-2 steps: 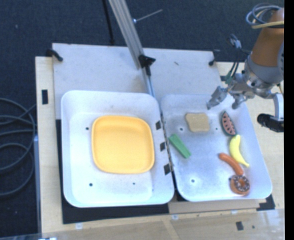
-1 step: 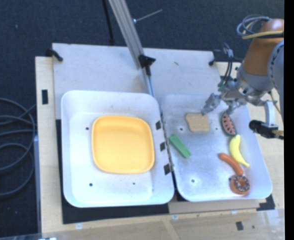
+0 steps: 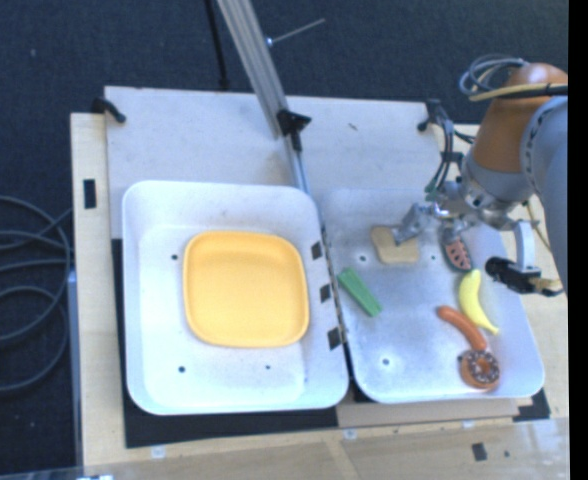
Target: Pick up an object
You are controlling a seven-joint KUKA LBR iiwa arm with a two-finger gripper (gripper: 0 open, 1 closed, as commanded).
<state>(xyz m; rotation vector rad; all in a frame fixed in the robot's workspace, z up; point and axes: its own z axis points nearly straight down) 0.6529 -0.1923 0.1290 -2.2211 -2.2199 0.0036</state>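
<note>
My gripper point(image 3: 431, 232) hangs over the back of the right bin point(image 3: 414, 378), open, with nothing between its fingers. One finger point(image 3: 408, 228) sits just above the right end of a tan bread-like piece point(image 3: 394, 247). The other finger is beside a small reddish-brown item point(image 3: 458, 253). In the same bin lie a green block point(image 3: 359, 292) near the left wall, a yellow banana point(image 3: 475, 299), an orange sausage-shaped piece point(image 3: 461, 325) and a brown doughnut point(image 3: 479, 368) at the front right.
The left bin point(image 3: 149, 268) holds a yellow square plate point(image 3: 245, 288). A slanted metal pole point(image 3: 257, 58) rises from between the bins at the back. The grey arm with its orange band point(image 3: 509, 128) comes in from the right.
</note>
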